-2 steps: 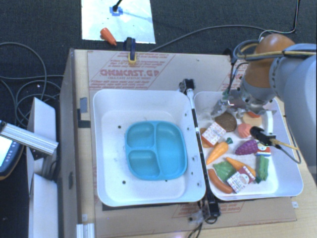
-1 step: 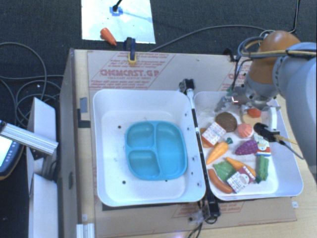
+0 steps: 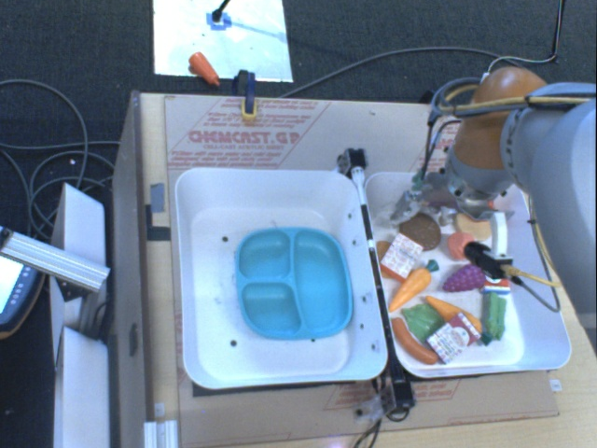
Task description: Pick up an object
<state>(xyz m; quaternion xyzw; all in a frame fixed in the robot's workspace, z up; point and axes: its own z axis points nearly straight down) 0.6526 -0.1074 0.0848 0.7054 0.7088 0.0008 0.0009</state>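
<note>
White right bin (image 3: 550, 343) holds toy foods: a sausage (image 3: 413, 342) at 6 o'clock, carrot (image 3: 409, 287) mid-bin, brown cookie (image 3: 422, 231) at 12. Above it, the jaws' (image 3: 431, 205) spread cannot be told.

Red block letters reading "CHEMCAST GP" run across the brown board (image 3: 280, 124) near its far edge, just behind the left bin (image 3: 191, 250). Finer red lines sit above them, too small to read. The small white-and-red packets (image 3: 401, 255) in the right bin (image 3: 550, 339) carry print that is too blurred to make out.

Arm (image 3: 550, 129) cut off at right edge, hiding right bin (image 3: 550, 348) far corner.
</note>
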